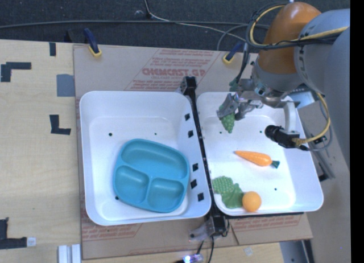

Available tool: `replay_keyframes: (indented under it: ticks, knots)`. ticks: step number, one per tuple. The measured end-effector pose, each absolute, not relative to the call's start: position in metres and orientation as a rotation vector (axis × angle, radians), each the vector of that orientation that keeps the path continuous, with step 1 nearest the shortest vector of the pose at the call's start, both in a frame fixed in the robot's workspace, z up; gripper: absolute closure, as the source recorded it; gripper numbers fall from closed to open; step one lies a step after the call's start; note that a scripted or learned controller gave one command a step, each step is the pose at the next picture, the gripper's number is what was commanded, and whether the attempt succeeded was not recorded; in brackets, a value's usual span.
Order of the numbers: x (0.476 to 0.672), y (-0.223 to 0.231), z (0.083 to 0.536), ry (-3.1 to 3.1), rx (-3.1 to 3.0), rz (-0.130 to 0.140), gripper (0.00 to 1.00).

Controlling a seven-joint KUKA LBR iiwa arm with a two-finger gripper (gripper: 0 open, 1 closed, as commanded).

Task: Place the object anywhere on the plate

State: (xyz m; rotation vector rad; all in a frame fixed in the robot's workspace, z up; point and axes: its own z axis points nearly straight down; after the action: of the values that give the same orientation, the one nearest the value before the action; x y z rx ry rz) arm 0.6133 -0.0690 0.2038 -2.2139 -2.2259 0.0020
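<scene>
We see the grey KUKA arm with its orange band [287,25] reaching in from the right over the far part of the right-hand shallow white plastic bin [304,196]. Next to it, touching along a shared edge, sits the left-hand shallow white plastic bin [96,114], and both rest on a brown cardboard sheet [165,68] laid on the light wooden bench [34,159].

In the left bin, toward its near side, lies the light-blue plastic plate with three compartments [151,175], flat and holding nothing.

The two-finger gripper [230,112] hangs over the far left corner of the right bin, and we make out a small green bumpy toy vegetable [228,122] between its fingers, so the jaws are closed on that piece. It is well apart from the plate, on the other side of the divide.

Lower in the right bin, an orange toy carrot with a green tip [255,158] lies on its side near the middle. At the near left corner, a green leafy toy vegetable [226,189] lies flat, and a small orange ball-shaped toy fruit [251,201] touches its right edge.
</scene>
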Motion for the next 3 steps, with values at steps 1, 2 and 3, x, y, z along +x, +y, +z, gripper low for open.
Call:
replay_keyframes:
  ticks: [1, 2, 3]
  knots:
    - [0.626, -0.019, 0.203, -2.228, -2.213, 0.0, 1.0]
    - [0.63, 0.033, 0.217, -2.228, -2.213, -0.001, 1.0]
    - [0.628, 0.077, 0.214, -2.226, -2.215, 0.002, 1.0]
